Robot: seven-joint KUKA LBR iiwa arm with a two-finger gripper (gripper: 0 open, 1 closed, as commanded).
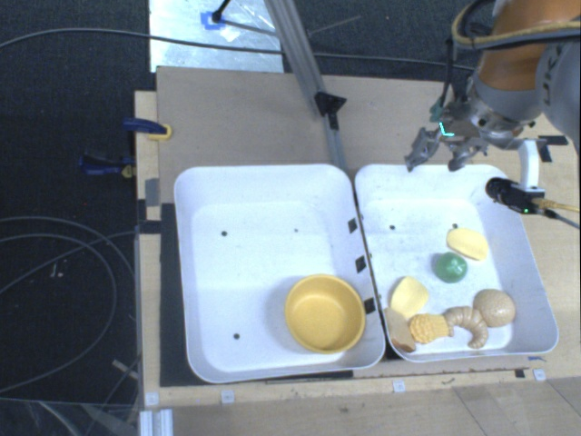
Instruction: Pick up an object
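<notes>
At the bottom of the frame we see the two white bins side by side on the counter [236, 116]. In the left bin [227, 207], a yellow bowl [325, 312] sits upright near the lower right corner. In the right bin [399, 198], the objects cluster toward the lower edge: a yellow corn cob [428, 328] lies just beside a tan croissant-shaped piece [467, 322], which touches a rounded beige object [495, 306]. A pale yellow wedge [408, 294] rests just above the corn. A little higher sits a green ball [449, 267], and near it, toward the right wall, a yellow slice [467, 242].

Farther up, at the upper right of the frame, our pincer [437, 158] hangs above the top rim of the right bin, well apart from the objects. Its two fingers stand apart with nothing between them. Behind it rises the grey arm [526, 53] with its orange band.
</notes>
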